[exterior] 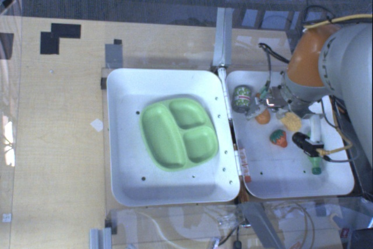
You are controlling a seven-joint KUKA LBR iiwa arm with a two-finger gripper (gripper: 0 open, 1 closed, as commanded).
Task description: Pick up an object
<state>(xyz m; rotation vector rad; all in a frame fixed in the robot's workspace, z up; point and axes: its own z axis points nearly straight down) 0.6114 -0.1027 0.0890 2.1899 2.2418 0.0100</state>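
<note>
Resting side by side on the surface (58, 125) are two white bins. The left bin (125, 183) holds one green tray (178, 134) with three compartments. The right bin (280, 178) holds five loose things: one can (241, 97), one orange piece (263, 118), one red fruit (278, 137), one yellow piece (291, 121), one green piece (316, 169). The end effector (269, 101) hangs just above the orange piece; whether it is apart or together I cannot tell.

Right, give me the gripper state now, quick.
Gripper: open or closed cannot be told. It is over the right bin, next to the can and the small orange item.
</note>
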